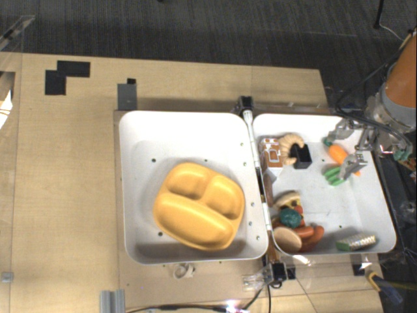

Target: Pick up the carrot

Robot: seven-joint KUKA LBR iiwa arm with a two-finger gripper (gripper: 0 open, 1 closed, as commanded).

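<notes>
Left to right, a yellow bread-shaped toy [199, 205] fills the left bin [133, 175]; in the right bin [378, 207], at two o'clock, the hand [350, 150] straddles the carrot [337, 154], fingers apart, seemingly poised to grasp.

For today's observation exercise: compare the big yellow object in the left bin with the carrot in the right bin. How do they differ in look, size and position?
The yellow object is far larger than the carrot and fills much of the left bin. It is yellow and rounded with lobes; the carrot is orange with a green end. The yellow object lies alone, away from the arm, while the carrot sits right at the gripper in the right bin. Both rest on a white bin floor.
</notes>
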